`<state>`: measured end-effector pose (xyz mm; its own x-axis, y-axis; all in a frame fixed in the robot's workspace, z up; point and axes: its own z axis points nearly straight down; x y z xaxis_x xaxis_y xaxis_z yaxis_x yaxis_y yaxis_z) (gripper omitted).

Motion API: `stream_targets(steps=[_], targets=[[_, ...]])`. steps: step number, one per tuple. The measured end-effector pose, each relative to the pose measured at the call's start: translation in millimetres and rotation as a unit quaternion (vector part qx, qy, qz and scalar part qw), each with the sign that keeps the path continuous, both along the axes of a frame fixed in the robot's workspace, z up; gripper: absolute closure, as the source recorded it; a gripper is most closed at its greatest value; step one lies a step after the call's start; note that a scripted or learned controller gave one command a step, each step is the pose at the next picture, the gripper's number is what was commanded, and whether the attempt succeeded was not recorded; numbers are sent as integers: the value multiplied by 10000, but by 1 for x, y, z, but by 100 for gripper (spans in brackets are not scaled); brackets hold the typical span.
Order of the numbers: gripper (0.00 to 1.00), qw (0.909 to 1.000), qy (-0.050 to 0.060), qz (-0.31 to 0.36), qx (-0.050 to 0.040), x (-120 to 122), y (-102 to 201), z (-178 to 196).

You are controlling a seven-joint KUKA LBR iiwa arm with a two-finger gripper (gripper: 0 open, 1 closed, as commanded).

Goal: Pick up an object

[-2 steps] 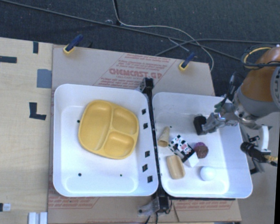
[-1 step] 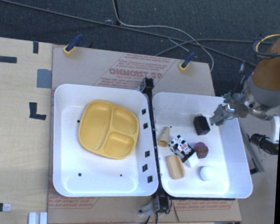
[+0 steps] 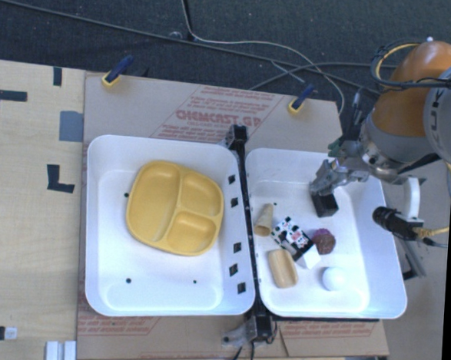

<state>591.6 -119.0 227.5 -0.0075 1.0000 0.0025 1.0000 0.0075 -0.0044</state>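
A brown cardboard sheet with red print (image 3: 215,113) lies on the bench under two shallow white plastic bins set side by side. The left bin (image 3: 104,205) holds a yellow plastic plate with three compartments (image 3: 175,207), lying flat near its middle. The grey arm with its orange band (image 3: 417,81) reaches in from the right over the right bin (image 3: 374,255). Its dark two-finger gripper (image 3: 324,201) hangs above the bin's upper part, with nothing seen between the fingers; whether they are spread or pressed together I cannot tell. Below it, apart from the gripper, a tan rounded block (image 3: 282,269) lies by a small beige cone-like piece (image 3: 264,218), a black-and-white patterned toy (image 3: 292,236), a dark maroon ball (image 3: 324,241) and a white ball (image 3: 332,279).
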Motion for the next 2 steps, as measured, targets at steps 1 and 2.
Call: stream_targets(steps=[1,2], targets=[[100,10000,3,-6,-8,4,46,2],[100,10000,5,2,-5,7,104,6]])
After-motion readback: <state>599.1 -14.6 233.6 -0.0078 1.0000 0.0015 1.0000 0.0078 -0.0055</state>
